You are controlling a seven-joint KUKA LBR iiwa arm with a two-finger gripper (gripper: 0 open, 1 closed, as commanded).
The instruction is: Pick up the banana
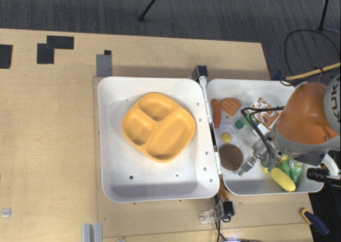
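The banana (283, 178) is a short yellow piece lying at the front of the right bin (250, 187), next to a green toy (293, 169). The arm's orange band (305, 115) hangs over the right half of this bin and hides part of it. My gripper (253, 162) points down and to the left. It sits low over the bin floor, a little left of the banana and just right of a brown round toy (231, 156). Nothing shows in its grasp.
The left bin (114, 182) holds a yellow divided plate (159, 126). In the right bin lie a red sausage (216, 112), an orange slice (231, 106), a small yellow ball (226, 137), a green bit (241, 124) and a printed packet (265, 111). A black cable (256, 126) loops nearby.
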